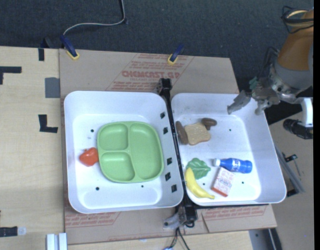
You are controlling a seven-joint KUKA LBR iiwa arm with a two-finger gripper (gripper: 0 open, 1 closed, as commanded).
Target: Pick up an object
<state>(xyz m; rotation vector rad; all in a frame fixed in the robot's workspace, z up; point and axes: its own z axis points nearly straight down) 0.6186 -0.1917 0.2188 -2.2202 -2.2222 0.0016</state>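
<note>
Overhead view of two white bins, with the right bin (264,155) as landmark. The gripper (246,102) hangs over this bin's far right corner, its two fingers spread apart with nothing between them.

Candidate objects lie inside the right bin, well apart from the gripper. A brown slice of toy bread (195,134) sits near the bin's left wall, with a small dark brown piece (208,122) just behind it. Toward the near wall lie a green leafy item (199,167), a yellow banana (196,186), a small red-and-white packet (223,182) and a blue bottle (235,165) on its side.

Handling, as a judgement: all appear light. The bottle looks stiff, smooth and round, so it may roll or slip; a grasp across its mid-body, fingers square to its long axis, seems best. The banana looks firm and narrow, suited to a pinch across its middle. The packet lies flat and offers little edge. The leaf looks soft and may fold.
</note>
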